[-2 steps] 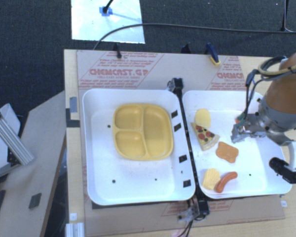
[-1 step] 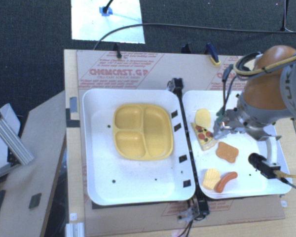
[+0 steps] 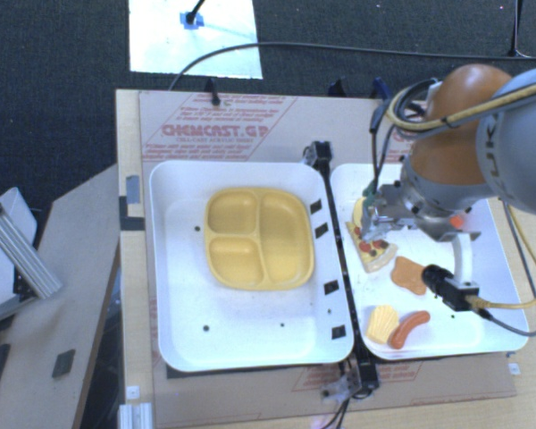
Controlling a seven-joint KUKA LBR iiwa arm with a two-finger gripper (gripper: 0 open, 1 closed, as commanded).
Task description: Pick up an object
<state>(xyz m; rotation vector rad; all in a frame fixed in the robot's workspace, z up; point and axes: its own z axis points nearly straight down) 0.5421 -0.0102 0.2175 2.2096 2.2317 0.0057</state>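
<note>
In the right bin (image 3: 500, 329) lie a pizza slice (image 3: 376, 254), an orange nugget-like piece (image 3: 409, 275), a yellow corn piece (image 3: 381, 323) and a red sausage (image 3: 409, 328). My gripper (image 3: 372, 228) reaches down over the left part of this bin, right at the top edge of the pizza slice. A yellow-green piece (image 3: 361, 213) sits beside the gripper on its left. The arm's body hides the far half of the bin. Nothing shows as lifted.
A yellow compartment plate (image 3: 257, 238) lies in the left bin (image 3: 188, 329). A black divider strip (image 3: 332, 248) runs between the bins. A black cable and connector (image 3: 451, 290) hang off the arm over the right bin.
</note>
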